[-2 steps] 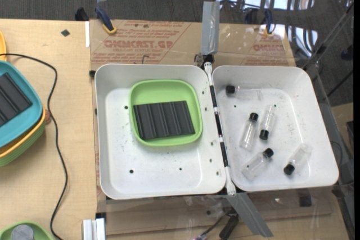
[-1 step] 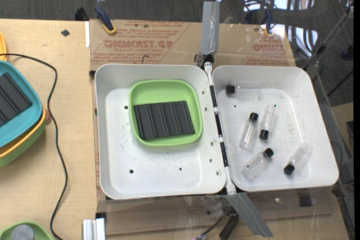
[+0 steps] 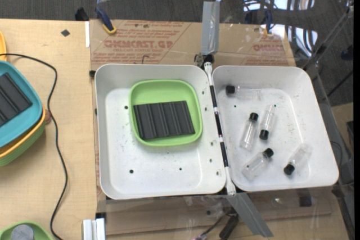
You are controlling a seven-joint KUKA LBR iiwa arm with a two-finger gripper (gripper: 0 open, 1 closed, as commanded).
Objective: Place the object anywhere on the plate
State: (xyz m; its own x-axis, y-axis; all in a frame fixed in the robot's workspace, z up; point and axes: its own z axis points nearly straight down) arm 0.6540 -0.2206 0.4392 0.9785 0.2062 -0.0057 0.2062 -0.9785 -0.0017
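Five clear black-capped vials [image 3: 248, 130] in right bin [image 3: 315, 93]; square green plate [image 3: 165, 113] w/ ribbed black insert.

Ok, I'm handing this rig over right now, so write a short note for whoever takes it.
Gripper: not in the camera view, so nothing is held.
Plate: green, in the left bin, with a dark ribbed mat lying on it.
Vials: five clear ones with black caps, loose in the right bin.
Done: nothing yet; no vial is on the plate.
Left: pick one vial and set it on the plate.
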